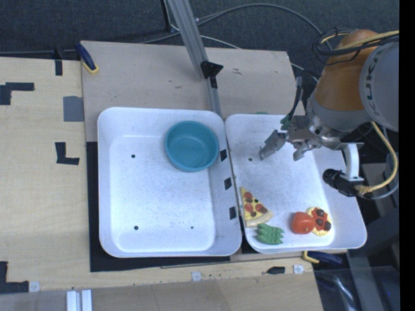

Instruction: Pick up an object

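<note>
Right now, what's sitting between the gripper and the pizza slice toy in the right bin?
Nothing. In the camera view, bare white floor of the right bin separates the gripper from the pizza slice toy.

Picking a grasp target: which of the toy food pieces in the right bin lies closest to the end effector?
The pizza slice, at the bin's left wall. It lies nearer the end effector than the green piece or the red-and-yellow piece.

A blue bowl (191, 146) sits in a white bin (123, 193) (faintly speckled); the pizza slice (253, 208) is yellow with red dots.
</note>
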You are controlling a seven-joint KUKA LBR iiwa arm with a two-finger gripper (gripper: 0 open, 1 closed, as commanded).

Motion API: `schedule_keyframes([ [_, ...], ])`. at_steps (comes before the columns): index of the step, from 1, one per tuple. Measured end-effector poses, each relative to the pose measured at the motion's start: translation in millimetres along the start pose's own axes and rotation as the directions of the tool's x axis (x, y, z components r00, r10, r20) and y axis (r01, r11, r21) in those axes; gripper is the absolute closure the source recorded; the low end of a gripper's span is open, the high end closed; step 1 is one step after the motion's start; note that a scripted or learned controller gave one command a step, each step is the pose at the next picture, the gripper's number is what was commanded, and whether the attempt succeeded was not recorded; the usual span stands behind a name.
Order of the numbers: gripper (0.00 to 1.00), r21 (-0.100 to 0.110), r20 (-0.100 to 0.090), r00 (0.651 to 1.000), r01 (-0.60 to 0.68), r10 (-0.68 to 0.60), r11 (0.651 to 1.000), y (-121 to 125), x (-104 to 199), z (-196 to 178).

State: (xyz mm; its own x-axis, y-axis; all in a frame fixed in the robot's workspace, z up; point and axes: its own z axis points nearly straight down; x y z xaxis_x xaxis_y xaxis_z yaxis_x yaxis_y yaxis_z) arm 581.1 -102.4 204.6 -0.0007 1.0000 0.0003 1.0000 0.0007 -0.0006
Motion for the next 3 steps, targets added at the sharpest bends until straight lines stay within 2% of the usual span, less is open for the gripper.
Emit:
schedule_keyframes([
  [2,0.0,0.003,0.0,1.0,0.0,0.0,1.0,-6,-5,89],
  [3,0.0,-0.001,0.001,1.0,0.0,0.0,1.0,-5,-5,116],
])
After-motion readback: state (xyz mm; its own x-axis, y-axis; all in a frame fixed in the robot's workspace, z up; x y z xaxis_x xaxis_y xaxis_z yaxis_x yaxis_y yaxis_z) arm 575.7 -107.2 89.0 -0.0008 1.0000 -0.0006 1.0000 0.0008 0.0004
